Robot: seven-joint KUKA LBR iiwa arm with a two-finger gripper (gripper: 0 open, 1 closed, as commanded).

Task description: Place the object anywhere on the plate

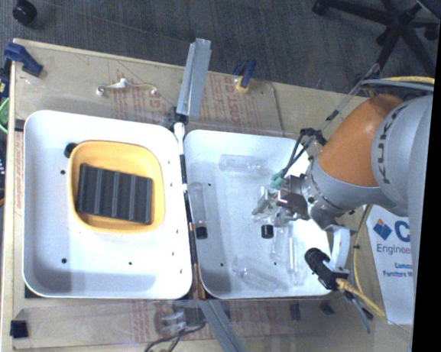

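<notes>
Right of centre in the frame, the gripper (269, 211) hangs over the right bin (225, 210); its grip state cannot be told.

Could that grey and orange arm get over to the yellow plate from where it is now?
Probably yes. The arm hangs over the right bin, and the yellow plate lies open in the left bin. Only the low rims between the bins separate them, and nothing stands above the plate.

Bright, even overhead light; white bins (36, 263) glare slightly, detail soft.
</notes>
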